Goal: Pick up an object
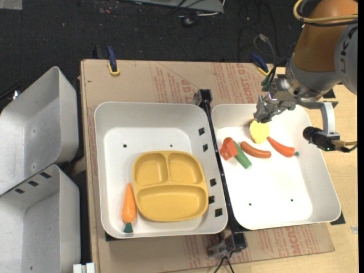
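Two white bins sit side by side on the table (153, 78). In the right bin (284, 192), the gripper (263, 117) hangs just above a yellow toy (259, 132), at its 12 o'clock. I cannot tell how wide the fingers are. A sausage (256, 150) lies at the toy's 6 o'clock.
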You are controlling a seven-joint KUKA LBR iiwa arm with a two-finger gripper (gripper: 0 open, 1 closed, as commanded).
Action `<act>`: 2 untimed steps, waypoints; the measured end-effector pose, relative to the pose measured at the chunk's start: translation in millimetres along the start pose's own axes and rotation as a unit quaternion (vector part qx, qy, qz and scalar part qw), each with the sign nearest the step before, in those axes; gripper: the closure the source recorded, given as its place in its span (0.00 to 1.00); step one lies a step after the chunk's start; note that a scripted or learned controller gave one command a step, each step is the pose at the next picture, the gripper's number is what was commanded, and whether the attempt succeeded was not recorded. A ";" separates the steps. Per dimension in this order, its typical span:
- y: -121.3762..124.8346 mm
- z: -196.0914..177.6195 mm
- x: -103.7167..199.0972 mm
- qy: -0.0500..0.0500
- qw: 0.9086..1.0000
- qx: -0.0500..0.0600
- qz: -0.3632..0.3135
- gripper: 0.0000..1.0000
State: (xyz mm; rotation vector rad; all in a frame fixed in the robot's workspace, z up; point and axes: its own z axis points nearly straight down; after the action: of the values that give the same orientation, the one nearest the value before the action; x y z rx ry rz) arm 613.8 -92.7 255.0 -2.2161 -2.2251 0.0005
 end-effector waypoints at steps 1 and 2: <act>-17.0 12.8 41.3 0.000 1.000 0.000 0.000 1.00; -48.5 10.1 91.0 0.000 1.000 0.001 -0.001 1.00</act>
State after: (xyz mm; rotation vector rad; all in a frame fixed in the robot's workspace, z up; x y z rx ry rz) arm 565.0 -1.9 245.0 -2.2123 -2.2262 0.0020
